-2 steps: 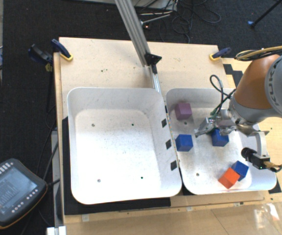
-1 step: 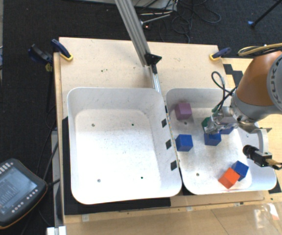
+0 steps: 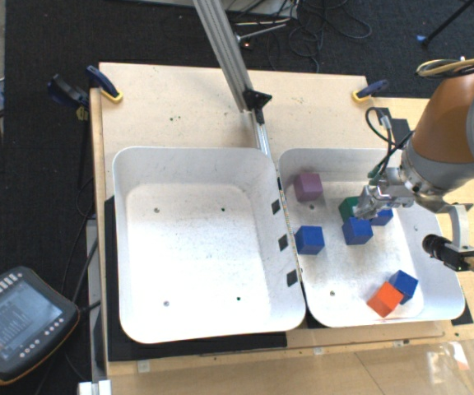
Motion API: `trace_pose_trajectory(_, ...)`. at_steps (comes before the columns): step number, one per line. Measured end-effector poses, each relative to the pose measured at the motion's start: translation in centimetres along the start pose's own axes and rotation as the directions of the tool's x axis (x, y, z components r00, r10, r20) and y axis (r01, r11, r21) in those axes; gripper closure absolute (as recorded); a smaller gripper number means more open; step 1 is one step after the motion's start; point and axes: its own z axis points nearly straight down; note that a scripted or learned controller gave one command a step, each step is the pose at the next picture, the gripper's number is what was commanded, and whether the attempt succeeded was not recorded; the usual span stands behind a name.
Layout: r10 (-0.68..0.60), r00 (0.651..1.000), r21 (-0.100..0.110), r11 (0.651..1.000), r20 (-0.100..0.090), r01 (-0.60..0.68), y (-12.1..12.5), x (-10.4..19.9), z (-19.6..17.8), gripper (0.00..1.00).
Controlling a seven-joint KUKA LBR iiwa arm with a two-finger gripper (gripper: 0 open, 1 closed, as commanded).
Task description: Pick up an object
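From the overhead cam, looking down at a slant: wooden bench [image 3: 188, 97] w/ two shallow white bins side by side. Left bin [image 3: 138, 171] has a speckled floor. Right bin [image 3: 451, 299] carries the blocks.

Blocks in the right bin: purple block [image 3: 308, 186] near the back-left corner, sitting apart from the rest. Blue cube [image 3: 309, 239] below it, close to the divider edge btwn the bins, standing alone. Second blue cube [image 3: 357, 231] more toward the middle, just under the gripper. Green block [image 3: 349, 208] just behind that one, partly covered by the gripper, touching or nearly so. Down at the front-right: orange block [image 3: 385, 299] and a small blue block [image 3: 403, 285] pressed against each other, blue one behind and to the right.

Arm [image 3: 455, 130] comes in from the right, orange band and grey body hanging over the back-right of the right bin. Gripper [image 3: 375, 206] is down low among the green block and the middle blue cube. Can't tell from here if it's apart, together or clamped on anything; the tips are lost in the clutter of wrist hardware and blocks.

Also around: slanted metal pole [image 3: 220, 39] crossing the bench top, blue-yellow clamps [image 3: 104, 84] at the back corners, a teach pendant [image 3: 15, 323] on the floor bottom-left.
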Motion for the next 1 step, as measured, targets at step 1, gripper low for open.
trace_pose_trajectory(1, -0.001, 1.0, -0.002, 1.0, 0.001, 0.001, 0.2, -0.01, -5.1, 1.0)
